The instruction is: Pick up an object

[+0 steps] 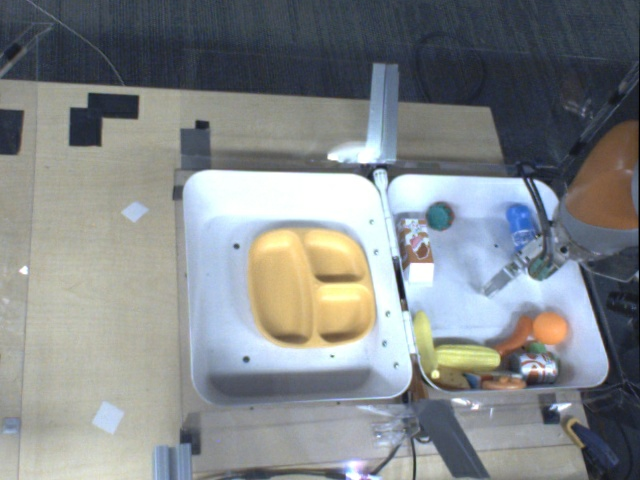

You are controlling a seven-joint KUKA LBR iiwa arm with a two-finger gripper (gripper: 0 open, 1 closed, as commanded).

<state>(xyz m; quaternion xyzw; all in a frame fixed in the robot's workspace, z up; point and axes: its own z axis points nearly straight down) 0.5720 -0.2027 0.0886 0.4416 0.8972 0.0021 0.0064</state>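
Observation:
My gripper [497, 282] hangs over the bare middle of the right bin [590, 308], reaching in from the right, with nothing seen held in it. A blue bottle [519, 224] lies just behind it near the arm's wrist. A teal ball [439, 215] sits at the bin's back left. A small red, brown and white carton [415, 249] lies along the left wall. Along the front wall are crowded a yellow banana [424, 336], a yellow-green oblong piece [468, 356], an orange ball [550, 328] and a small can [538, 368].
The left bin [215, 268] holds a yellow compartment plate [308, 286] in its middle. A metal post [383, 108] stands behind the wall where the two bins meet. The wooden bench [90, 298] stretches away to the left.

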